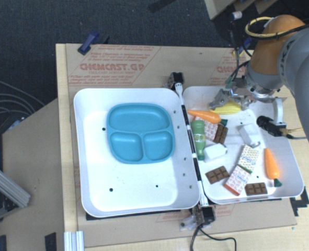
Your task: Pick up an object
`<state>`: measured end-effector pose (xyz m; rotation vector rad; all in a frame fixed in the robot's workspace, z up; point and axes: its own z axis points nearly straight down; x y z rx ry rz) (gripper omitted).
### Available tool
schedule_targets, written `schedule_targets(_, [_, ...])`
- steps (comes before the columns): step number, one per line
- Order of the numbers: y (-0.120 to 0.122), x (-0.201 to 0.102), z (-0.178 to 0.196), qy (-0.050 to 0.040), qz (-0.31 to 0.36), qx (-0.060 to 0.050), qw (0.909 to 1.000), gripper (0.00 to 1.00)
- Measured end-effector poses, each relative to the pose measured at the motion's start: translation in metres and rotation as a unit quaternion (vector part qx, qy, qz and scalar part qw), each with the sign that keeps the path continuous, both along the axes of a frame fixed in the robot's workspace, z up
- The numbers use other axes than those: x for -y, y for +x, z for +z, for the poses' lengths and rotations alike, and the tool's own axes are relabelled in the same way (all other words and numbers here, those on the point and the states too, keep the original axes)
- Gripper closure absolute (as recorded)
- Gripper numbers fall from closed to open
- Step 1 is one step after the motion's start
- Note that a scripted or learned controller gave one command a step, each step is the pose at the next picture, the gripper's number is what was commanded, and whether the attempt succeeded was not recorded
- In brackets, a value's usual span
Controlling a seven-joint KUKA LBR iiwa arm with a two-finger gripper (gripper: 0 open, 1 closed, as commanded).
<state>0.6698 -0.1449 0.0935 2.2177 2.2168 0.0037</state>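
Note:
The right bin [287, 184] holds a litter of small objects. My gripper [229, 100] hangs low over its far left corner, open, with its fingers either side of a yellow banana-like piece [228, 109]. I cannot tell whether they touch it. Just in front lie an orange carrot [204, 115], a green bottle [198, 132] and a brown chocolate bar [220, 134]. Nothing is lifted off the bin floor.
Further objects in the right bin: a white block [215, 151], two patterned packets [250, 157] [238, 178], two chocolate pieces [216, 174] [255, 189], a second carrot [271, 164]. The left bin [91, 156] carries a blue divided plate [141, 131]. The arm's orange band [269, 51] rises at the back right.

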Motion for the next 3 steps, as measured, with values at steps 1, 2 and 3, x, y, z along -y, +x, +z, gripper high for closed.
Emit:
schedule_targets(1, [0.003,0.001,0.014,-0.0016,0.000,0.005,1.0000,1.00])
schedule_targets(2, [0.002,0.001,0.014,-0.0015,0.000,0.004,1.0000,0.00])
schedule_targets(3, [0.002,-0.024,0.001,-0.0012,0.000,0.007,1.0000,0.00])
